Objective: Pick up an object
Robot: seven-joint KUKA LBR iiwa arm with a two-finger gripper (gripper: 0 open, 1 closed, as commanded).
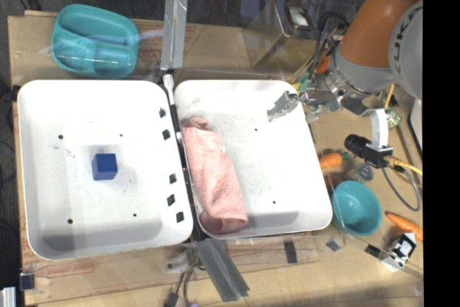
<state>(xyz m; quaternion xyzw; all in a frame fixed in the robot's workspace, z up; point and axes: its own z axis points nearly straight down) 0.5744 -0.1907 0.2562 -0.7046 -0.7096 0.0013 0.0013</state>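
Observation:
A folded pink cloth point(213, 177) lies along the left wall of the right bin point(287, 187). A small blue cube point(105, 166) rests on the floor of the left bin point(43, 126). My gripper point(282, 105) hangs over the right bin's far right corner, well apart from the cloth and far from the cube. Nothing shows in it. The grey arm with its orange band point(374, 18) reaches in from the upper right.
A teal lidded container point(95, 39) sits on the bench behind the left bin. Right of the right bin stand a teal bowl point(356, 206), two orange carrot-like pieces point(330, 160) point(404, 223), cables and small parts. A metal bar point(173, 32) rises behind the divider.

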